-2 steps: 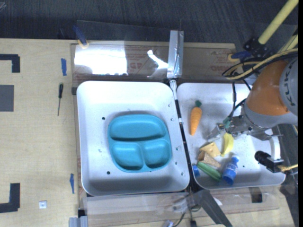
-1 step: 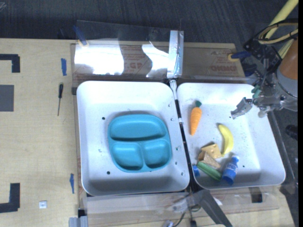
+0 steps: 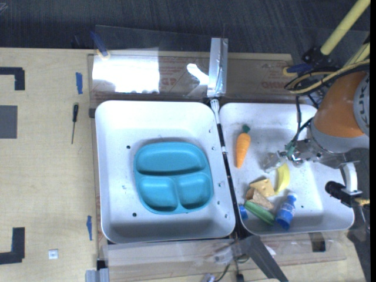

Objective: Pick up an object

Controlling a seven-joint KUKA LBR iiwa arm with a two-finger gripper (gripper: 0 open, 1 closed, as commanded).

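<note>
The right bin (image 3: pixel 305 119) holds an orange carrot (image 3: pixel 242 148) with a green top near its left wall. A yellow banana (image 3: pixel 282 177) lies in the middle. A tan chunk (image 3: pixel 261 191), a green stick-shaped item (image 3: pixel 259 211) and a blue bottle (image 3: pixel 285 212) cluster toward the front. My gripper (image 3: pixel 292 153) hangs low in this bin, just behind and to the right of the banana's far end. The grey arm with its orange band (image 3: pixel 341 113) rises behind it at the right. I see nothing held in the gripper.
The left bin (image 3: pixel 111 122) carries a blue divided plate (image 3: pixel 173 175). A small blue piece (image 3: pixel 242 213) sits at the right bin's front left corner. A clear panel (image 3: pixel 153 69) stands behind the bins. Cables (image 3: pixel 311 78) and a yellow pole (image 3: pixel 346 22) are at the back right.
</note>
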